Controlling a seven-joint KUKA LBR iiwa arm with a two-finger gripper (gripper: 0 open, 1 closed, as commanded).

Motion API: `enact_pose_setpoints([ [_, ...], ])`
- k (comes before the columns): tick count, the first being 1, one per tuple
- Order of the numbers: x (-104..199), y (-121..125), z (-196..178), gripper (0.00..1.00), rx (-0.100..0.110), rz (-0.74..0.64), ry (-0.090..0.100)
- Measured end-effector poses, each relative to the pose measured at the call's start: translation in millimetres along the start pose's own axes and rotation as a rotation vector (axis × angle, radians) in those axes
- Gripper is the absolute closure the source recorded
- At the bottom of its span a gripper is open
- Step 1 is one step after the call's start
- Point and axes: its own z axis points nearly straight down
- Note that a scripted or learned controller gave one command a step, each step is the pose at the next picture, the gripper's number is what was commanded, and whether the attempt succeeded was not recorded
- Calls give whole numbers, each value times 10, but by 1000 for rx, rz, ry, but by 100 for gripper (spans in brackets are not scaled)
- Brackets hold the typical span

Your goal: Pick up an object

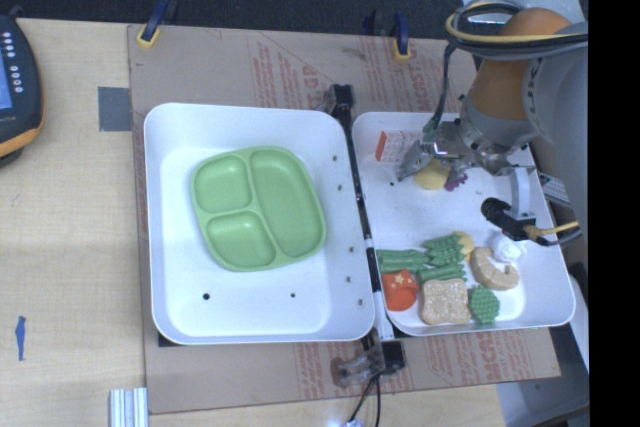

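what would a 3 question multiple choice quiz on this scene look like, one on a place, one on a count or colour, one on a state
1. Where does the green tray lie?
A. in the left bin
B. in the right bin
C. on the bare bench

2. How many compartments does the green tray have?
A. two
B. three
C. five

3. How does the gripper stand?
A. raised high over the left bin
B. down in the right bin, at a pale yellow piece
C. parked off the bench

Answers:
1. A, since the tray sits inside the left bin, apart from the toy foods.
2. B, as one long section runs beside two smaller ones.
3. B, because the gripper is low at the far end of the right bin, right against the yellow piece; whether it grips it cannot be told.
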Motion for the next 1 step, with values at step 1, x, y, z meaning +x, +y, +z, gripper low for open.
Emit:
enact_pose_setpoints([
  [1, -114, 237, 1, 0, 2, 0, 0],
])
